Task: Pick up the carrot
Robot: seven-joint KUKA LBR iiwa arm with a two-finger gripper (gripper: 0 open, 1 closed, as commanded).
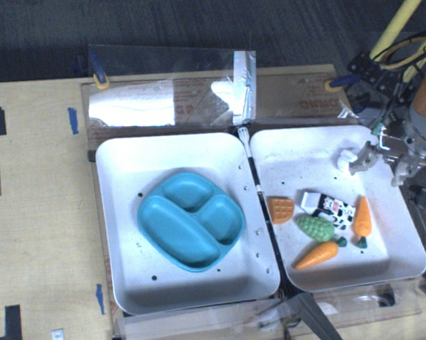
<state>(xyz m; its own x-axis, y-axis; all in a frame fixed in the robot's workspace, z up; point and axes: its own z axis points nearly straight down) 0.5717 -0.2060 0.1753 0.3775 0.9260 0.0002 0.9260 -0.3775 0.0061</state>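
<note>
Two orange carrots lie in the right bin (404, 260). One carrot (317, 254) lies slantwise near the front, its green top pointing right. The other carrot (361, 218) lies nearly straight along the right side, green top toward the front. My gripper (379, 167) hangs over the bin's far right part, above and behind the second carrot. Its fingers (358, 163) stand apart, open, with nothing between them.
Beside the carrots lie a green bumpy toy (315, 227), a black-and-white toy (327, 206) and an orange waffle piece (280, 209). The left bin (121, 209) holds a blue divided plate (191, 220). Cables and the arm crowd the right edge.
</note>
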